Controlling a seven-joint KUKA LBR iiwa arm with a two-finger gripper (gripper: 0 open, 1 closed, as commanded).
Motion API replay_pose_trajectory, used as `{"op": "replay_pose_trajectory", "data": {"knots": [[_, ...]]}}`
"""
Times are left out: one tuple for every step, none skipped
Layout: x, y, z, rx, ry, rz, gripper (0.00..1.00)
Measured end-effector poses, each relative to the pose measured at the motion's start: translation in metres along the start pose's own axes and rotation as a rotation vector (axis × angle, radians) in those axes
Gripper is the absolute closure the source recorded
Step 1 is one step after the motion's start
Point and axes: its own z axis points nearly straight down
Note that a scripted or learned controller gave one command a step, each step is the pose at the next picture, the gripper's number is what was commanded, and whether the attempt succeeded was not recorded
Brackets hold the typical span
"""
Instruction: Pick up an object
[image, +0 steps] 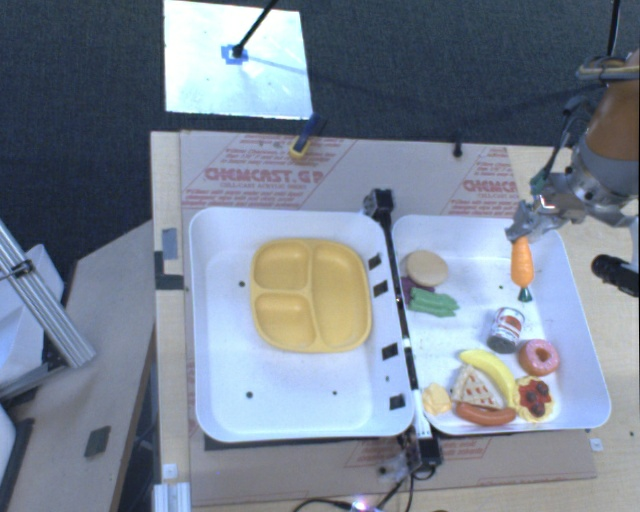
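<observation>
My gripper (522, 232) hangs over the back right part of the right bin (580, 330), below the grey wrist and orange band. An orange carrot (521, 264) stands upright straight under it, green stem end pointing down. The carrot's top sits between the fingertips, so the gripper is shut on it. Its lower end is just above or at the bin floor; I cannot tell which.
The right bin also holds a bun (426, 267), green beans (432, 301), a small can (507, 328), a pink donut (540, 356), a banana (488, 365), a sandwich wedge (477, 386), a hot dog (482, 414) and strawberries (535, 396). A yellow divided plate (308, 295) lies in the left bin (215, 380).
</observation>
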Motion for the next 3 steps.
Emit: {"op": "replay_pose_trajectory", "data": {"knots": [[0.042,-0.027,0.011,0.006,0.003,-0.002,1.00],[0.082,-0.065,0.000,0.005,0.002,-0.002,1.00],[0.130,-0.087,-0.008,0.006,0.003,-0.003,1.00]]}}
